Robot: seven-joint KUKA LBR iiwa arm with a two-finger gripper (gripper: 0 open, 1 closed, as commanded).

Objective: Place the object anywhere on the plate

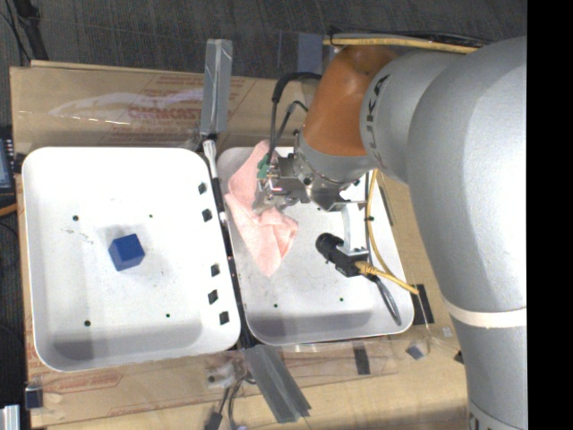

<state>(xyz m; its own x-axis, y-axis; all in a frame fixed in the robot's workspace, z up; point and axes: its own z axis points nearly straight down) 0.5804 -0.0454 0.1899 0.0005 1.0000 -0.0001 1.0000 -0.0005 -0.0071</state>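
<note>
Your arm (pixel 448 168) fills the right side, its grey bulk bending over the right bin (pixel 313 325) with the orange band (pixel 345 97) tilted down toward the bin's far left corner. You see the gripper (pixel 273 186) pressed against a crumpled pink cloth (pixel 264 222) lying along that bin's left wall. How it is set, you cannot tell. A small blue cube (pixel 127 251) sits well apart in the left bin (pixel 54 339).

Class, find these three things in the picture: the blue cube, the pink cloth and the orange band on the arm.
blue cube (pixel 127 251), camera view, middle of its top face.
pink cloth (pixel 261 225), camera view, centre of its crumpled folds.
orange band (pixel 345 104), camera view, middle of its curved surface.
</note>
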